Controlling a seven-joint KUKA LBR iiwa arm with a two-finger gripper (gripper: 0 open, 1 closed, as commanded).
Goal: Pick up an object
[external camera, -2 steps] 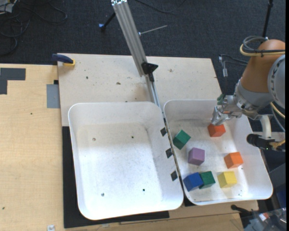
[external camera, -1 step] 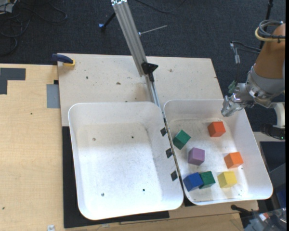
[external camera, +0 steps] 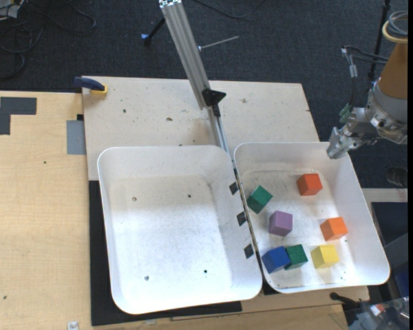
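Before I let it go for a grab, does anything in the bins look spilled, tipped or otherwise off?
Nothing stands out. All seven blocks sit inside the right bin; the blue block and a dark green block touch, which could complicate a grab. The gripper sits over the bin's upper right corner.

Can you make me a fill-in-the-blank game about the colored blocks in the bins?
1. All the blocks lie in the ____ bin.
2. The blue block touches a ____ block.
3. The block nearest the gripper is ____.
4. The number of green blocks is ____.

Missing words: right; green; red; two
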